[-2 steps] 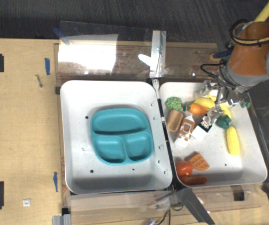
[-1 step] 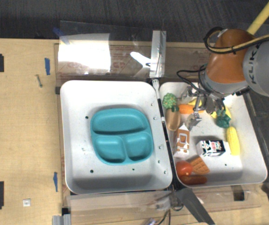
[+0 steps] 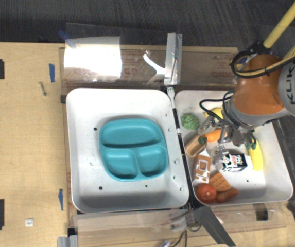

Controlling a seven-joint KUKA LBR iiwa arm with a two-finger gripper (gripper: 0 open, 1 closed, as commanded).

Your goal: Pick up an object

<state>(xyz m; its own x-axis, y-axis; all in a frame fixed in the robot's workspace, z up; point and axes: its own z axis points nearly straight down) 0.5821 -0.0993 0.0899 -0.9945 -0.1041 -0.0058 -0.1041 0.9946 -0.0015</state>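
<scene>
Two white bins are sitting side by side on the bench; the left bin [image 3: 80,117] is holding a teal tray [image 3: 133,148], while the right bin [image 3: 278,184] is crowded with small toy foods. We are hovering our gripper [image 3: 228,145] low over that clutter, probably lining up on the black-and-white carton [image 3: 235,162] just beside it. The wrist is blocking our view, so how wide it stands we cannot tell.

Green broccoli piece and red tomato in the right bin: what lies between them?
In the camera view, a tan bread roll and a small brown-and-white carton lie between the broccoli and the tomato.
</scene>
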